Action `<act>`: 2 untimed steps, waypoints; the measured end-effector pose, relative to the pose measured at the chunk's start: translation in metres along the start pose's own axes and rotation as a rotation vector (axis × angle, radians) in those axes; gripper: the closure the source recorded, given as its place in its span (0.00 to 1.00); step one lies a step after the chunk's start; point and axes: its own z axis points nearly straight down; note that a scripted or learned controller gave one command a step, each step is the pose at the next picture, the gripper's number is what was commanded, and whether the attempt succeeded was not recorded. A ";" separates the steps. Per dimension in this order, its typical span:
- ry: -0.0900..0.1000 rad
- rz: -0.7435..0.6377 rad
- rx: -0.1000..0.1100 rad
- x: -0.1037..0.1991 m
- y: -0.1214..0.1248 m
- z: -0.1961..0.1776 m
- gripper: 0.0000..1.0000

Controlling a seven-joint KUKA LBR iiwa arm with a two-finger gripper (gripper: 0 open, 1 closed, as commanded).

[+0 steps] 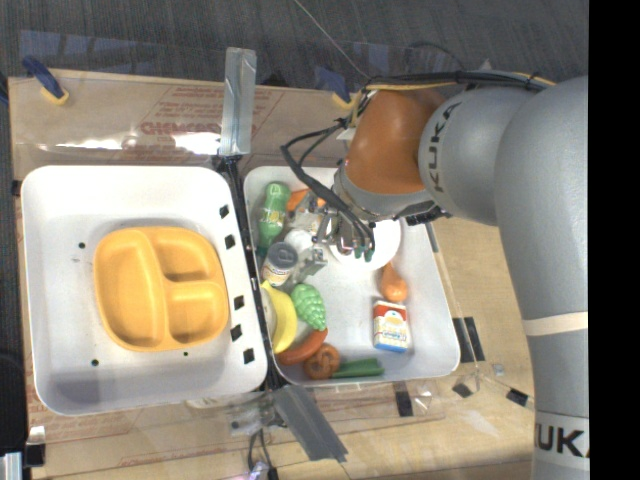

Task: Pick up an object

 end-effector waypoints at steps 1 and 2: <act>-0.004 0.023 0.001 -0.024 -0.033 -0.052 0.00; 0.017 0.235 0.001 -0.031 0.011 -0.011 0.00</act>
